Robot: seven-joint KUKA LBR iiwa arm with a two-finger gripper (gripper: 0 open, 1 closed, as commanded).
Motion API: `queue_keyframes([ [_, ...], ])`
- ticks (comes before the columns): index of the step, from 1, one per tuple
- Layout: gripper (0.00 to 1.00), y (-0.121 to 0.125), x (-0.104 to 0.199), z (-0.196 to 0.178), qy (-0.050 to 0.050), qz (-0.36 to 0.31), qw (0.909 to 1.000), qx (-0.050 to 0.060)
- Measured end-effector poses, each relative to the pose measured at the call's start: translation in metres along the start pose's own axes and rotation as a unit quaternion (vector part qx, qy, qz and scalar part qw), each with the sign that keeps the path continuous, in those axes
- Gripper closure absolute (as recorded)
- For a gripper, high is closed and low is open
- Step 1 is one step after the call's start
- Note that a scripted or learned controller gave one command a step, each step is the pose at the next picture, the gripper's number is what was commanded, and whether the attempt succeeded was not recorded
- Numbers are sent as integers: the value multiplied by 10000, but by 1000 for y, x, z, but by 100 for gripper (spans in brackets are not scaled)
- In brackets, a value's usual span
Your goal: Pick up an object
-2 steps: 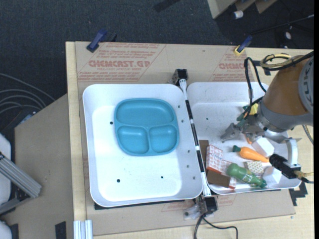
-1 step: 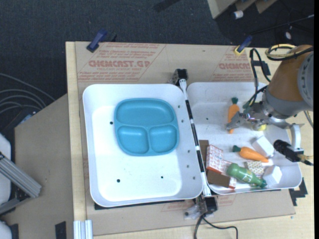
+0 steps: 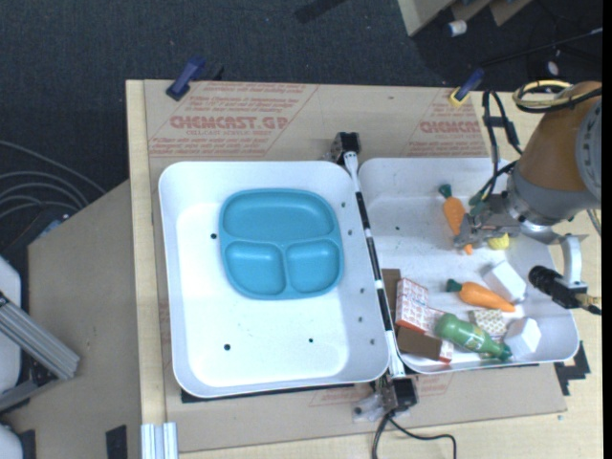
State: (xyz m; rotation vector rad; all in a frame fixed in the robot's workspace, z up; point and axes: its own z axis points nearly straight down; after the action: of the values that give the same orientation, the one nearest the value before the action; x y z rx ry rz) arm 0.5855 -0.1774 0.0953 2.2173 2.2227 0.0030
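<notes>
My gripper (image 3: 475, 229) is low in the right bin (image 3: 411, 185), reaching in from the right. Just left of its fingertips lies an orange carrot (image 3: 452, 212) with a green top, touching or nearly touching them. A small yellow piece (image 3: 498, 241) shows beside the fingers. Nearer the front lie a second carrot (image 3: 483, 295), a green bottle (image 3: 470, 337), a red-and-white carton (image 3: 414, 306) and white blocks (image 3: 507, 277).
The left bin (image 3: 191, 256) holds a blue three-compartment plate (image 3: 280, 242). A black divider rail (image 3: 368, 247) runs between the bins. The grey arm with its orange band (image 3: 559, 151) hangs over the right bin's far right side.
</notes>
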Motion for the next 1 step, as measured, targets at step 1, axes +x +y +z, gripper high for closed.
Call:
queue_keyframes([
  [1, 100, 12, 68, -145, 3, 1, 10000, -7],
])
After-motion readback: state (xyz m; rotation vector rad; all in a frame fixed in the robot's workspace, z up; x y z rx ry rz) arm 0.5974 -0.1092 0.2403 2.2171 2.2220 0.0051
